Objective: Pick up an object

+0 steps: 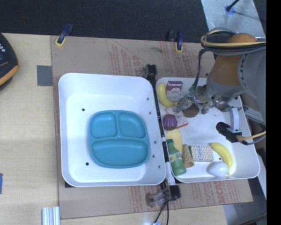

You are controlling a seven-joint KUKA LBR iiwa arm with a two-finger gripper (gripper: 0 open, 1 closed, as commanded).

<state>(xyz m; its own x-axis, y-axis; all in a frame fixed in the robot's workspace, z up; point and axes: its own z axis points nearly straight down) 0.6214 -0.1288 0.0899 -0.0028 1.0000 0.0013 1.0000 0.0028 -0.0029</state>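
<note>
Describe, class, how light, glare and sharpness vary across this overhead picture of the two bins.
Camera view: bright, even light; the left bin glares white along its rim, with soft shadow on its inner wall; the blue tray reads crisp; the gripper and the small items around it look soft and smeared; the top background is dark.

You have two bins [70, 139] of smooth, glossy white plastic. The blue tray [118, 138] in the left one is matt plastic. Under them lies a brown cardboard sheet [107, 55], dull and printed, on a pale wood-look bench [18, 125]. The bananas [223, 154] look like shiny plastic, the egg [218, 169] smooth and glossy.
</note>
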